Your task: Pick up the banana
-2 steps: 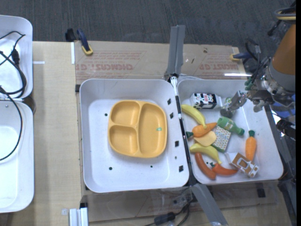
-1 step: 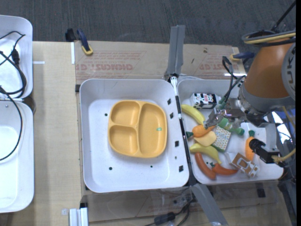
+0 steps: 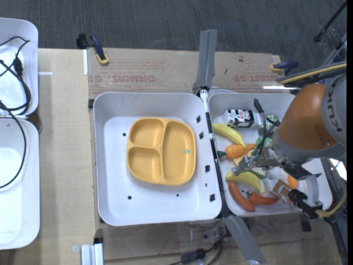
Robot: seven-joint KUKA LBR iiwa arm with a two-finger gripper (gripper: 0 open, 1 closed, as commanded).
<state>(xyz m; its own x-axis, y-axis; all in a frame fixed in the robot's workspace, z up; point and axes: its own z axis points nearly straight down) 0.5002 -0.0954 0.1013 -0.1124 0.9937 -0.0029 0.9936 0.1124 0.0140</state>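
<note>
Dark carpet lies beyond the wooden bench (image 3: 60,148) with its two white bins. Over the right bin (image 3: 216,105) the claw (image 3: 255,163) hangs low among toy food; how far it is open I cannot tell. Just below it lies a banana (image 3: 246,179), above a red sausage (image 3: 240,197). A second banana (image 3: 228,132) lies higher up, beside a carrot (image 3: 239,150). A yellow divided plate (image 3: 162,150) sits in the left bin (image 3: 110,203).
</note>
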